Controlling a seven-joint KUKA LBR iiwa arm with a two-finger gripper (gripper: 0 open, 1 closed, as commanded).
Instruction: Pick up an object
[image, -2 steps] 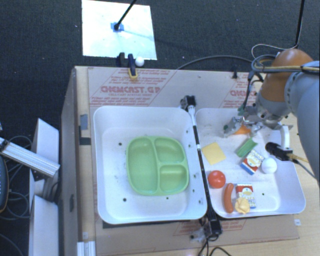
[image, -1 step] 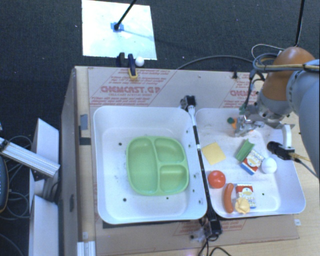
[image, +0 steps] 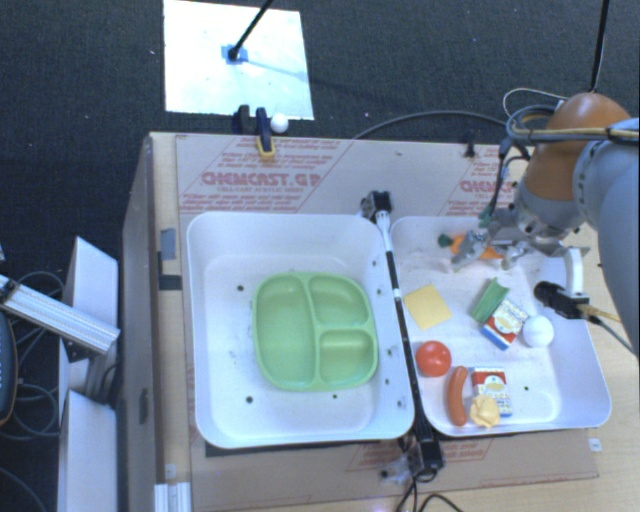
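Observation:
My gripper (image: 487, 250) hangs low over the far end of the right bin (image: 585, 385), its fingers open. A small orange piece (image: 464, 242) lies just under and beside the left finger, not held between the fingers. Further forward in that bin lie a green block (image: 490, 300), a white and red packet (image: 506, 322), a white ball (image: 538, 331), a yellow cheese slice (image: 428, 306), a red tomato (image: 433, 358), a sausage (image: 458, 394), a small red box (image: 490, 382) and a yellow lump (image: 484, 411).
The left bin (image: 205, 300) holds a green divided plate (image: 315, 330). A black divider rail (image: 392, 280) runs between the two bins. Cables trail over the bench behind the right bin.

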